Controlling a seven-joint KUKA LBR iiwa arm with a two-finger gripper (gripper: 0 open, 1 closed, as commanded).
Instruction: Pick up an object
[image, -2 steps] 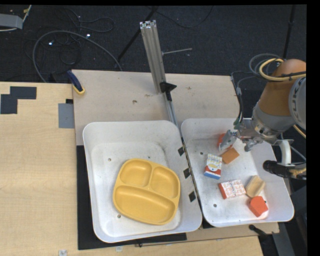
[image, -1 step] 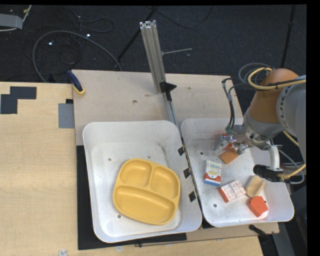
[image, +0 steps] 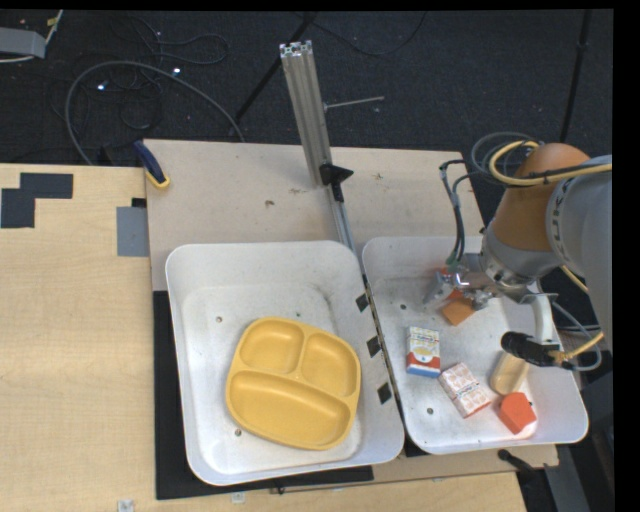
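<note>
The right bin (image: 560, 430) holds several small objects. A brown-orange block (image: 457, 312) lies near the bin's back, and my gripper (image: 458, 288) is low right over it, at its far edge. I cannot see whether they touch. A white carton with red and blue print (image: 424, 352) stands in the bin's middle. In front of it lies a pink-and-white box (image: 466, 389). A beige block (image: 508, 375) and a red block (image: 517, 412) sit toward the bin's front right.
The left bin (image: 200, 290) holds a yellow divided plate (image: 294, 382). A metal post (image: 312, 115) rises behind the bins. The grey arm with its orange band (image: 535, 215) and cables overhang the right bin's back right corner.
</note>
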